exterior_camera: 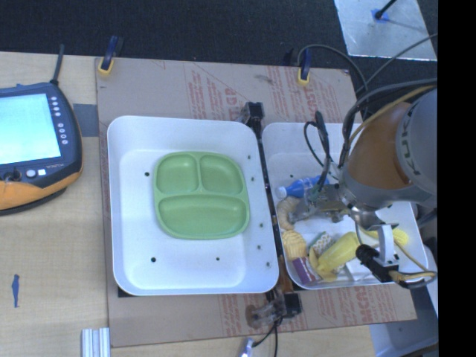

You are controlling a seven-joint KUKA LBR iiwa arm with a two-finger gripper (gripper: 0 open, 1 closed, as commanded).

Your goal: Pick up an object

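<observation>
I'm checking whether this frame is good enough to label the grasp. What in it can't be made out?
- Tool: the arm's wrist covers it, so its grip is unclear.
- Right bin: the arm hides much of its far side and floor.
- Items by the yellow object: piled together, too small to name.
- Blue object: partly under the tool.
- Handheld screen: cut by the left edge.

Bright, even light falls from above me. The white left bin (126, 199) nearly blows out, and the pendant screen (26, 131) glares pale. Shadows beneath my arm (390, 151) are soft. The whole frame looks slightly soft and grainy.
</observation>
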